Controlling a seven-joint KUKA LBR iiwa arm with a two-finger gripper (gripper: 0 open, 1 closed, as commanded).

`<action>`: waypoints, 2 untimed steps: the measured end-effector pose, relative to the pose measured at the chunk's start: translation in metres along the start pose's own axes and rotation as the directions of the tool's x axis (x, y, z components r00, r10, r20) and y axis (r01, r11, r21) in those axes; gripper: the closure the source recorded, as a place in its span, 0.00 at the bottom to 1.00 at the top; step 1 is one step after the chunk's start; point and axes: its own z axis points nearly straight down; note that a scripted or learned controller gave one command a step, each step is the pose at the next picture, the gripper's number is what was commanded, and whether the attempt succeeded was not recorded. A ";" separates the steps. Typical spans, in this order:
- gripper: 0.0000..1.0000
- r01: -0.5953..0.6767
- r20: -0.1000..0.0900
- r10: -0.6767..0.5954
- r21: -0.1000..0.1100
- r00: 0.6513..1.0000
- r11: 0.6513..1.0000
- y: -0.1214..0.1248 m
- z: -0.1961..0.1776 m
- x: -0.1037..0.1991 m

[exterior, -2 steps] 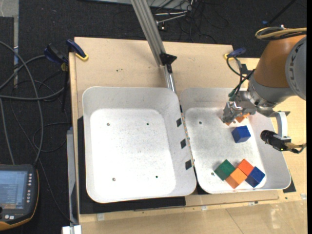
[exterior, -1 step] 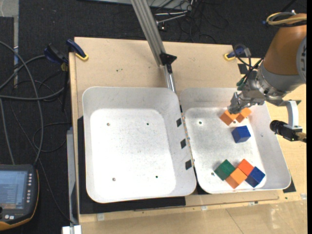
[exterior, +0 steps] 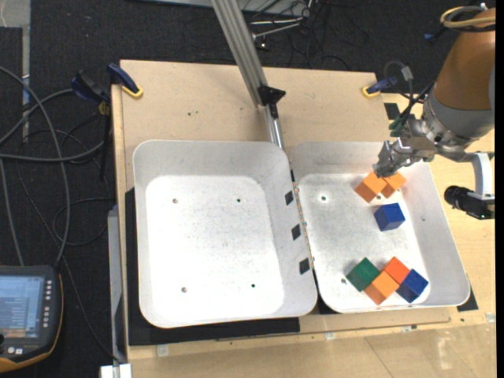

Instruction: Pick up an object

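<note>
The right bin [exterior: 331, 211] holds several blocks. Two orange blocks [exterior: 368, 188] sit close together near its back right, and a blue cube [exterior: 389, 216] lies just in front of them. At the front of the bin a green cube [exterior: 363, 274], two more orange blocks [exterior: 383, 287] and a blue block [exterior: 412, 285] form a tight cluster. My gripper [exterior: 389, 166] reaches in from the right and hangs right at the back edge of the two orange blocks, touching or just above them. No block is visibly lifted.
The left bin [exterior: 157, 164] lies beside the right one, joined by a divider with black clips [exterior: 298, 231]. A metal pole [exterior: 244, 46] slants over the bench's back. Clamps [exterior: 118, 77] grip the back corners. A pendant [exterior: 27, 313] rests at the lower left.
</note>
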 end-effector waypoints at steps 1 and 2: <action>1.00 0.006 -0.003 -0.006 0.004 1.000 1.000 -0.005 -0.007 0.052; 1.00 0.006 -0.003 -0.006 0.006 1.000 1.000 0.001 0.005 0.104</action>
